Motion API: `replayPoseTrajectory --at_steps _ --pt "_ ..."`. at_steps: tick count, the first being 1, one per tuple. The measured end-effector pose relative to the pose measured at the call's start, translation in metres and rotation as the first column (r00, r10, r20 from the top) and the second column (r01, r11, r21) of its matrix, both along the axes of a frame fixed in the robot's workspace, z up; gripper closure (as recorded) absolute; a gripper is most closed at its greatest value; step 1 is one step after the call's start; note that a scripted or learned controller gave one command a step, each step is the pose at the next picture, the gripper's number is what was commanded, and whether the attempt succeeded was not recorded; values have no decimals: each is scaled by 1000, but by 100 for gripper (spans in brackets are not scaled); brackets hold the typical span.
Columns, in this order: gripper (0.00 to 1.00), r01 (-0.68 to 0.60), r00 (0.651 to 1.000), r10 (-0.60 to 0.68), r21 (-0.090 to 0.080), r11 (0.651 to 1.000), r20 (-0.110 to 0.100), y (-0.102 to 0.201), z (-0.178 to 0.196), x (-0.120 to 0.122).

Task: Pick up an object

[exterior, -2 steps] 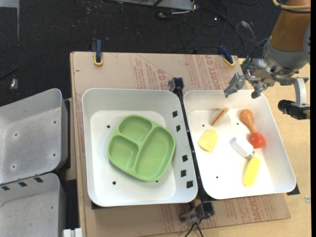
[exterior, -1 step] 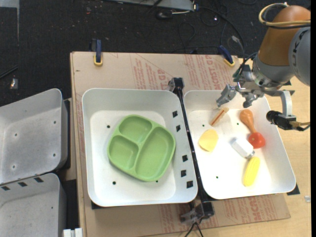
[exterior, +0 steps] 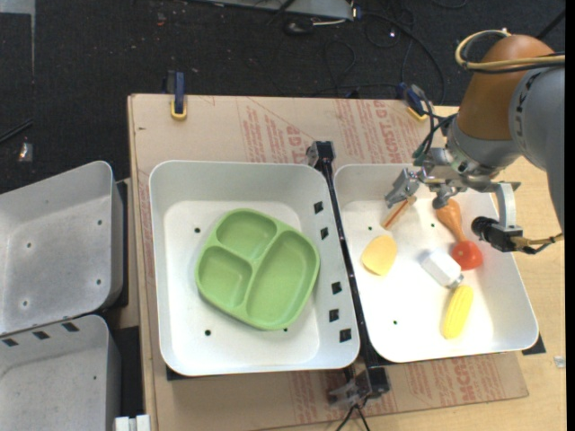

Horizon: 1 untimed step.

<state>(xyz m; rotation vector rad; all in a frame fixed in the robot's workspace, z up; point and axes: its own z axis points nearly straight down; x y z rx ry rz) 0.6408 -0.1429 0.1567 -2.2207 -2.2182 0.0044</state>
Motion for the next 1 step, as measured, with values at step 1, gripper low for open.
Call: replayPoseTrajectory --at_steps 1 --pt "0 -4 1000 4 0 1000 0 5 -57 8"
